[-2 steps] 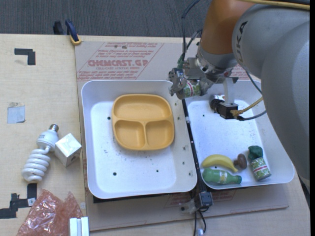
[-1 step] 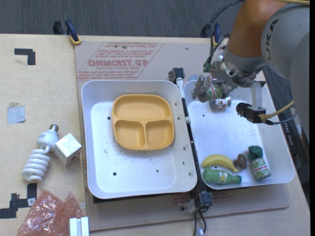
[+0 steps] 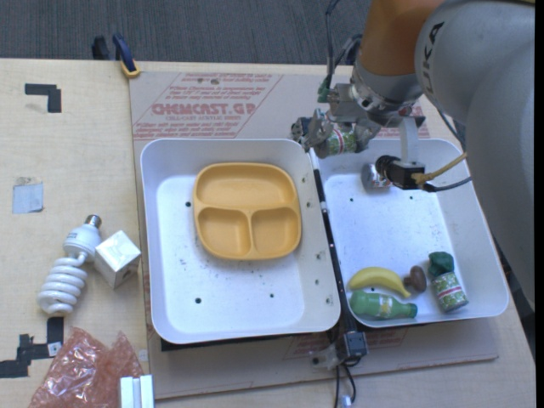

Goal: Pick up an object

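My gripper (image 3: 338,136) hangs over the back left corner of the right bin (image 3: 399,219), close to the wall shared with the left bin. A small green-and-white labelled container (image 3: 345,139) sits between its fingers, lifted off the bin floor, and the gripper is shut on it. At the right bin's front lie a yellow banana (image 3: 380,279), a green bottle (image 3: 384,306) on its side, a small brown piece (image 3: 416,277) and a green-capped jar (image 3: 447,286). A yellow divided plate (image 3: 248,209) rests in the left bin (image 3: 170,287).
The grey arm with its orange band (image 3: 399,24) fills the upper right and overhangs the right bin. On the bench to the left lie a spiral light bulb (image 3: 66,270), a white cube (image 3: 117,256) and a pink wrapper (image 3: 85,368).
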Robot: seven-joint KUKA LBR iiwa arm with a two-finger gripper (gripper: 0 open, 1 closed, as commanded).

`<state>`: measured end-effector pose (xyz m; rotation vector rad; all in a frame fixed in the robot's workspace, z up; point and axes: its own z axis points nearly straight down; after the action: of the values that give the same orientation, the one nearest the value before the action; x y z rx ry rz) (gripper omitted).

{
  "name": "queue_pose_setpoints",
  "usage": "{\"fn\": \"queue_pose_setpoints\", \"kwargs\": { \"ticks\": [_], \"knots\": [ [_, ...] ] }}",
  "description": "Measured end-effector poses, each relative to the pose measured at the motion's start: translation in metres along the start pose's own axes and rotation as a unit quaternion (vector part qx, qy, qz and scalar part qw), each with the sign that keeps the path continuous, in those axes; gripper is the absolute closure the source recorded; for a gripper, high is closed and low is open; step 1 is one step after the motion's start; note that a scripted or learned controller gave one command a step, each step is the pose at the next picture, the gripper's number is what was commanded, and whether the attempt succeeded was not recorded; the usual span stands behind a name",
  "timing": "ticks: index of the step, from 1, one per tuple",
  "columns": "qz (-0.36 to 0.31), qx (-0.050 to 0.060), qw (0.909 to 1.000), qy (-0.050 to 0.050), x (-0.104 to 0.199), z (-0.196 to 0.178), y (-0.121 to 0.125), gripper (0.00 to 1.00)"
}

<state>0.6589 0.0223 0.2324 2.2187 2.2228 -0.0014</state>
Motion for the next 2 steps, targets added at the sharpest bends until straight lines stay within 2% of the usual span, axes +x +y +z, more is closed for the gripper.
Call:
{"fn": "queue_pose_setpoints", "kwargs": {
  "ticks": [1,2],
  "knots": [
    [0.001,0.000,1.0000,0.000,-0.007,-0.016,-0.002,1.00],
    [0.000,0.000,1.0000,0.000,0.017,-0.055,-0.032,1.00]
  ]
}}
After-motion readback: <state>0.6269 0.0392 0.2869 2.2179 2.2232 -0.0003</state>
